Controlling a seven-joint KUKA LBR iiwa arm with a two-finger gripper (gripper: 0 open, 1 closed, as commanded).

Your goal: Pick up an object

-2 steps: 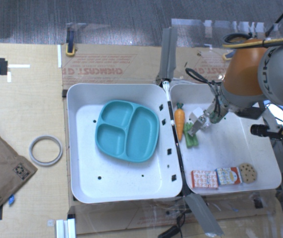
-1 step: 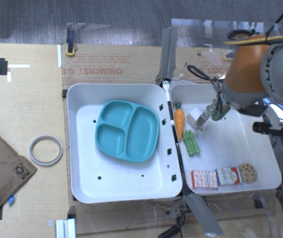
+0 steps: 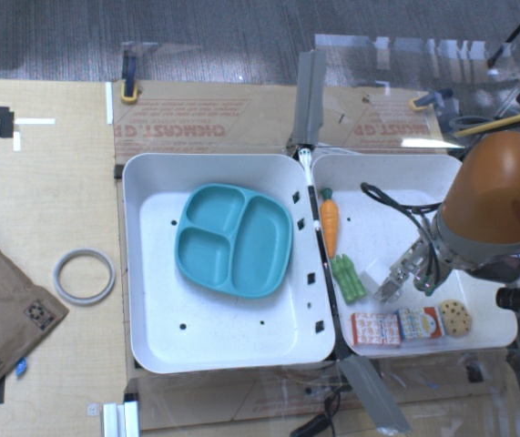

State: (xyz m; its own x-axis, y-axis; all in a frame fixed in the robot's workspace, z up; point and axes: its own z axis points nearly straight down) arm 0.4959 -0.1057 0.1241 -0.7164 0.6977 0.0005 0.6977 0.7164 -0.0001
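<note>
The right bin (image 3: pixel 382 173) holds an orange toy carrot (image 3: pixel 330 224) along its left wall, a green pea pod (image 3: pixel 349 278) just below it, a flat red-and-white snack pack (image 3: pixel 394 327) at the front, and a round cookie (image 3: pixel 455 317) beside the pack. My gripper (image 3: pixel 394 285) hangs low over the bin's middle, just right of the pea pod and above the snack pack. Nothing shows in it. The orange band of the arm (image 3: pixel 494 189) covers the bin's right part.
A teal divided plate (image 3: pixel 235 240) lies in the left bin (image 3: pixel 146 280). A black cable (image 3: pixel 396 200) loops across the right bin behind the gripper. A tape ring (image 3: pixel 84 275) and a cardboard box (image 3: pixel 0 321) sit on the bench at the left.
</note>
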